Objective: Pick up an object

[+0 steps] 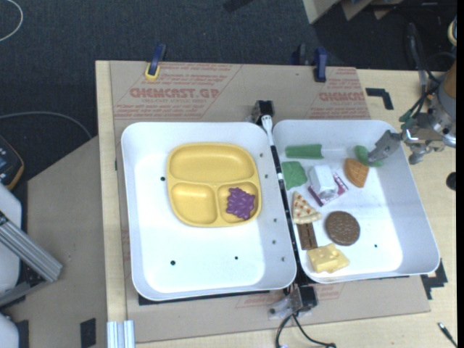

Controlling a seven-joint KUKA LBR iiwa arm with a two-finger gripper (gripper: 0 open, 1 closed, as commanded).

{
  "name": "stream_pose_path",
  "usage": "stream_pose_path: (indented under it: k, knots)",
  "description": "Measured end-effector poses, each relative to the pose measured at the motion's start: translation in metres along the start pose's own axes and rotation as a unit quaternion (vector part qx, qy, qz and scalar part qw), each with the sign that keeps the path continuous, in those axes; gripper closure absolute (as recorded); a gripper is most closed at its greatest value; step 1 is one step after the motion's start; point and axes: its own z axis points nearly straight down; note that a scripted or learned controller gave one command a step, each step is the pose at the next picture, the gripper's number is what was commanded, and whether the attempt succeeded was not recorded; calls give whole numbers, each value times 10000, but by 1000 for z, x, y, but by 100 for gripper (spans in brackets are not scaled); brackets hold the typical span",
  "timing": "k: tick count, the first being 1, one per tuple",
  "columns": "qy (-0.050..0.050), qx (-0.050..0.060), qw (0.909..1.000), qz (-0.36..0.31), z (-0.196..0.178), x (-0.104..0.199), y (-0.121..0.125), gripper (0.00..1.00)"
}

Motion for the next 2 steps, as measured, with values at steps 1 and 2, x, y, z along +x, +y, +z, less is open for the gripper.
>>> stream_pose_path:
  k: [1,2]
  knots:
    - [-17,-69,10000,-17,-8,0,3,0]
    - [-3,-36,10000,-21,54,5,8,0]
